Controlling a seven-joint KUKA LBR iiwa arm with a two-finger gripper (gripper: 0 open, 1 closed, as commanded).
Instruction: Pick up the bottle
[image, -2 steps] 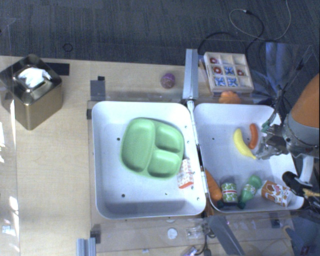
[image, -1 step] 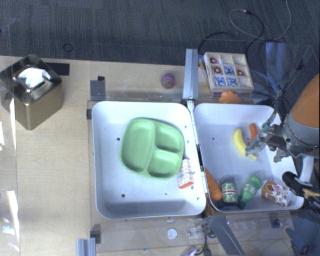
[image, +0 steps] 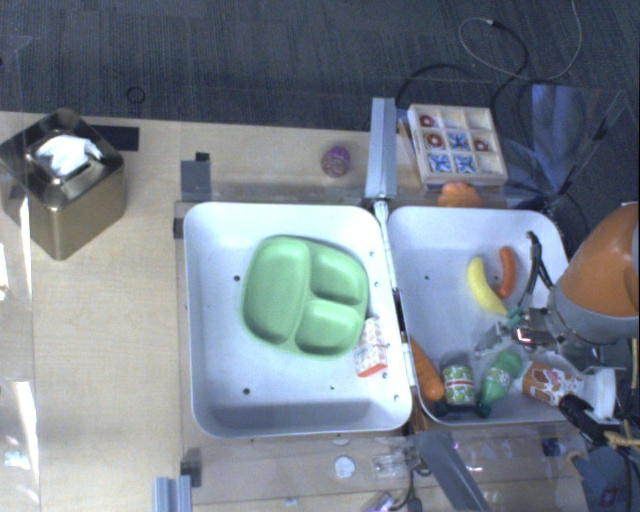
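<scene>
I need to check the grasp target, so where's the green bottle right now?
The green bottle lies in the right bin, near its front edge, between the small green can on its left and the orange-labelled bottle on its right.

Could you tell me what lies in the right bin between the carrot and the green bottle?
In the camera view, a small green-and-white can stands between the carrot and the green bottle, near the right bin's front wall.

A pale wooden table (image: 110, 330) stands on dark blue-grey carpet (image: 250, 60). Thin cables (image: 520, 50) loop over the carpet at upper right.
</scene>
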